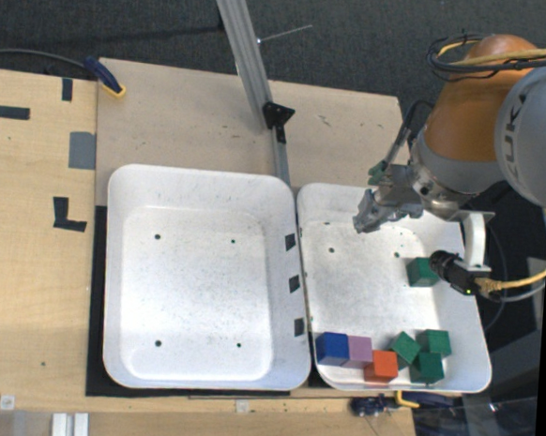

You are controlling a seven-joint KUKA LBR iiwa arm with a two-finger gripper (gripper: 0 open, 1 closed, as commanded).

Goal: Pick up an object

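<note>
Bench: light wood top. Two white bins side by side on a black mat, left bin, right bin. Blue-yellow clamp at far left edge. Grey patch near left.

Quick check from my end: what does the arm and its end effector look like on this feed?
The arm is grey with a rounded orange band above the wrist and dark lettering on its grey shell. Thin cables loop over the orange part, and more run down beside the wrist. The end effector is a compact grey metal piece with dark details. A yellow cable trails off nearby.
</note>
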